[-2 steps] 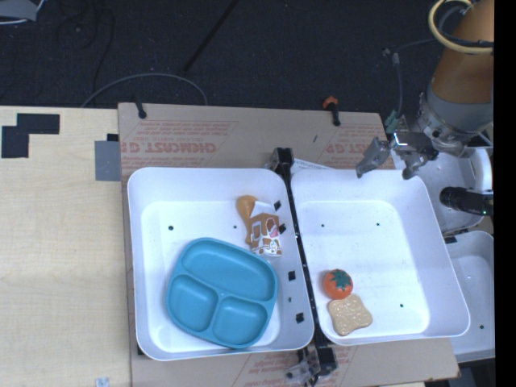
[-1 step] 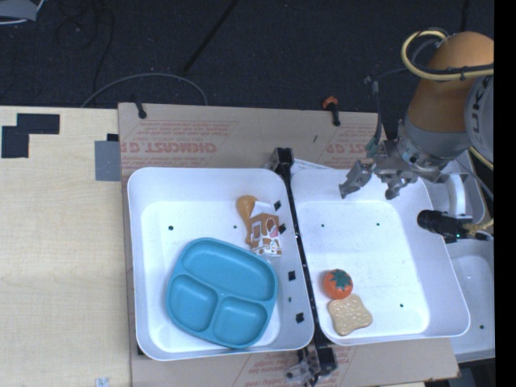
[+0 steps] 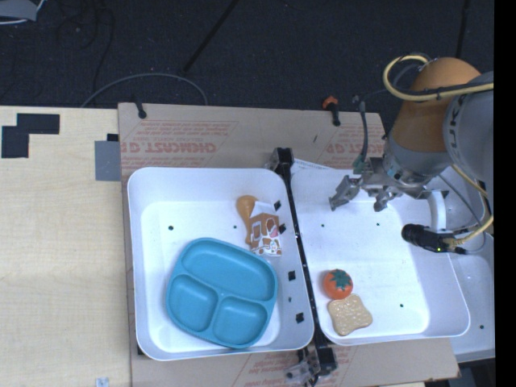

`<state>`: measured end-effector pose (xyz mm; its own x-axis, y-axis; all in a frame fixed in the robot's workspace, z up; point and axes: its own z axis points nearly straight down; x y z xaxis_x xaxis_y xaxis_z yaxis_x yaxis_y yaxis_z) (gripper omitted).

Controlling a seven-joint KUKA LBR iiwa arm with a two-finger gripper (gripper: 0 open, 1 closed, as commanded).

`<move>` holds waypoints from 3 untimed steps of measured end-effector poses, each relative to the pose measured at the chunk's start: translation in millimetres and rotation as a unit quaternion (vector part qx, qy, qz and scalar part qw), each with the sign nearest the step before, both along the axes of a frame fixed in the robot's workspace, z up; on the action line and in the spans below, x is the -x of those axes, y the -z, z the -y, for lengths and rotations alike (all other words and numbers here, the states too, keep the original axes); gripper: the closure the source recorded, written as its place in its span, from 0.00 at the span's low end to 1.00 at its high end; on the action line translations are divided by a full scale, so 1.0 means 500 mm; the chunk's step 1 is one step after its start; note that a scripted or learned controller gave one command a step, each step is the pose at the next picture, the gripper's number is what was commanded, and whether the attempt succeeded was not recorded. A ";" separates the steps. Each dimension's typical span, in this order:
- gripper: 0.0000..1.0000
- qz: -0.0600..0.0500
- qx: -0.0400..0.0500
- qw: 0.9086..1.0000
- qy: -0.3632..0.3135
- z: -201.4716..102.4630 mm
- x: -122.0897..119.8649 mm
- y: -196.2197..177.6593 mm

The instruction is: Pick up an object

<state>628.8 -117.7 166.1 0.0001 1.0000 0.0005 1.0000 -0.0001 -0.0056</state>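
Note:
My gripper (image 3: 361, 197) hangs over the back part of the right bin (image 3: 451, 313), fingers spread apart and nothing between them. A red tomato with a green top (image 3: 339, 283) lies near the right bin's front left corner. Just in front of it rests a tan slice of toast (image 3: 349, 314). Both are well forward of the gripper. In the left bin (image 3: 145, 216) lie a blue divided plate (image 3: 222, 292), a small brown and white carton (image 3: 264, 235) and an orange-brown drumstick-shaped piece (image 3: 246, 208).
A black divider (image 3: 294, 248) runs between the two bins. The grey arm with its orange band (image 3: 435, 111) comes in from the right above the right bin. Cardboard lies under both bins.

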 end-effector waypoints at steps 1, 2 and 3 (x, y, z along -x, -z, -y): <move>0.00 0.000 0.000 1.000 0.000 -0.002 -0.010 0.088; 1.00 0.001 0.000 1.000 0.001 0.000 -0.010 0.063; 1.00 0.004 0.000 1.000 -0.001 -0.008 -0.010 -0.062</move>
<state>633.7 -113.8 197.0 -0.0010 1.0000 -0.0003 1.0000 0.0010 0.0033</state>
